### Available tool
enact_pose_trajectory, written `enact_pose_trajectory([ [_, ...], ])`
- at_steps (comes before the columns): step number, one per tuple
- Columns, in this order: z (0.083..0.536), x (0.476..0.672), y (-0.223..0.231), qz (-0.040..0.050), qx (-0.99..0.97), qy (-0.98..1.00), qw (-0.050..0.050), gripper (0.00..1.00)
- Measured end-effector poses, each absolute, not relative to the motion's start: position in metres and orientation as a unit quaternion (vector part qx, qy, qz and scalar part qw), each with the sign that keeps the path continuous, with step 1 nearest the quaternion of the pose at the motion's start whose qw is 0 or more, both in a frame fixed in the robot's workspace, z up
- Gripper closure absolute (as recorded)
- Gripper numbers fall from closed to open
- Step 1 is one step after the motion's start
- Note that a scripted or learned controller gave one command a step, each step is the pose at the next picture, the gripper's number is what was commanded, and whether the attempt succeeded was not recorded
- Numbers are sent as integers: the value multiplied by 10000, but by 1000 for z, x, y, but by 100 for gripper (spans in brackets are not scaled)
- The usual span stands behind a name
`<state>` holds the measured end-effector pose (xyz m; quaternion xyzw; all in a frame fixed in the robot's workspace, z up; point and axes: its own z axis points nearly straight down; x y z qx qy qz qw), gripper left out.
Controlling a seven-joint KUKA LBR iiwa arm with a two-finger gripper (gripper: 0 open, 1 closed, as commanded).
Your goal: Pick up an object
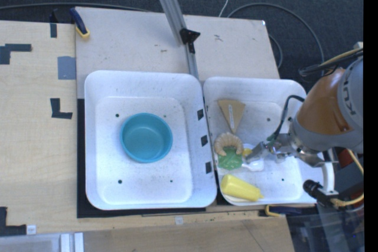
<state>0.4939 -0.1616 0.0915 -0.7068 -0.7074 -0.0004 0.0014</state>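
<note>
The right bin holds a tan wedge-shaped piece, a beige ring-shaped toy, a green object, a small white piece and a yellow oblong object near the front wall. My gripper reaches in from the right, low over the bin floor, its tip just right of the green object and above the white piece. Nothing is visibly held between its fingers. A blue bowl sits in the middle of the left bin.
A slanted metal pole crosses the bench behind the bins, ending at a black clamp. Cables loop behind the right bin. The arm's orange wrist band hangs over the bin's right wall. A blue-yellow clamp sits at the back left.
</note>
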Motion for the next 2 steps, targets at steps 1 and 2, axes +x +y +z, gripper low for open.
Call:
enact_pose_trajectory([
  [1, 102, 494, -161, -5, -7065, -7077, 10, 100],
  [2, 144, 496, -164, -4, -7067, -7075, -9, 100],
])
